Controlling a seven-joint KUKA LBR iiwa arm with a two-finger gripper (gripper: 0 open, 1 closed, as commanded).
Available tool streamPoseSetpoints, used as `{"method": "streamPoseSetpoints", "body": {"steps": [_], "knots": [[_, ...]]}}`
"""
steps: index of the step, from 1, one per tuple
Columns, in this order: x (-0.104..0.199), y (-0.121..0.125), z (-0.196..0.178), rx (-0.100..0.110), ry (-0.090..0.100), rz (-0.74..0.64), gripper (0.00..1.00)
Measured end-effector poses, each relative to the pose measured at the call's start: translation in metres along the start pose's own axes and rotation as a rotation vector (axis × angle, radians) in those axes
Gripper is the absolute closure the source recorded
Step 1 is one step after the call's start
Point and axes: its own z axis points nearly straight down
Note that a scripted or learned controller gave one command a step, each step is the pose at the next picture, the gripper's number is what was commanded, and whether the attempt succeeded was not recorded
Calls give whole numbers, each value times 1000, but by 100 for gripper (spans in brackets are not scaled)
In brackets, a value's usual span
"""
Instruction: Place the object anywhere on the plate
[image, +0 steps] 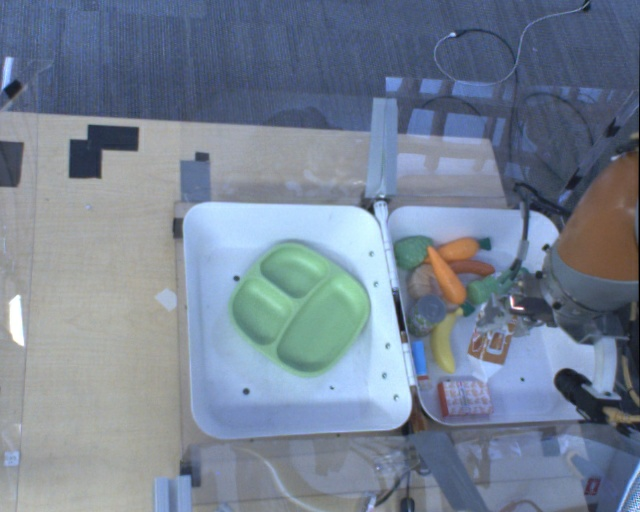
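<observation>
While the arm (600, 235) reaches in from the right over the right bin (535, 400), I see its gripper (505, 300) low above the middle of that bin, over a small orange-and-white packet (490, 345). I cannot tell from here whether the gripper is released or clenched (the wrist housing covers most of it), and I see nothing clearly held. The green plate (300, 307), with three compartments, lies in the middle of the left bin (215, 400). The loose items are all in the right bin: a carrot (447, 276) lying at a slant, a second orange piece (458, 248) behind it, a green leafy piece (412, 250) at the back left, a banana (443, 345) toward the front, a blue tube (421, 360) against the left wall, a grey round lump (428, 313), and a red-and-white package (465, 397) near the front wall. The carrot touches the grey lump's upper side.
</observation>
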Motion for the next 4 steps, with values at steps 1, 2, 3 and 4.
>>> {"method": "streamPoseSetpoints", "body": {"steps": [1,2,3,4], "knots": [[82,29,0,-2,1,-435,100],[160,67,17,-5,3,-525,100],[241,75,9,-1,3,-456,100],[241,76,9,-2,2,-456,0]]}}
